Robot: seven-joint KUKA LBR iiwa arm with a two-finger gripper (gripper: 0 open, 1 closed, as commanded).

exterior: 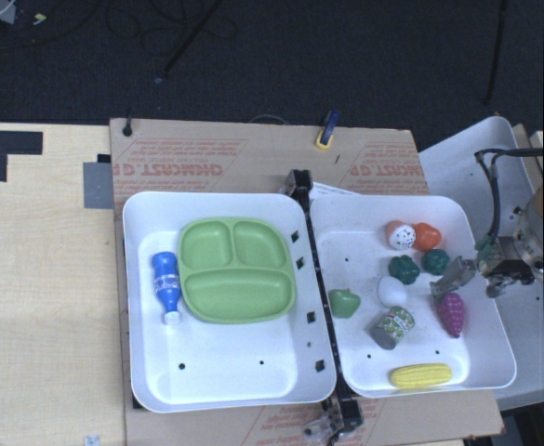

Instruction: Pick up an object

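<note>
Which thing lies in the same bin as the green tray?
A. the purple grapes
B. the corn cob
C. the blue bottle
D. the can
C: the blue bottle lies just left of the green tray in the left bin, while the corn cob, the grapes and the can all lie in the right bin.

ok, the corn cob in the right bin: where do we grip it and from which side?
Probably the middle of the corn cob, straight down from above, fingers closing across its short width. It lies flat and lengthwise along the right bin's near wall, apart from the can and the purple grapes, so the top is free. The near wall sits close, so a side approach looks cramped.
</note>
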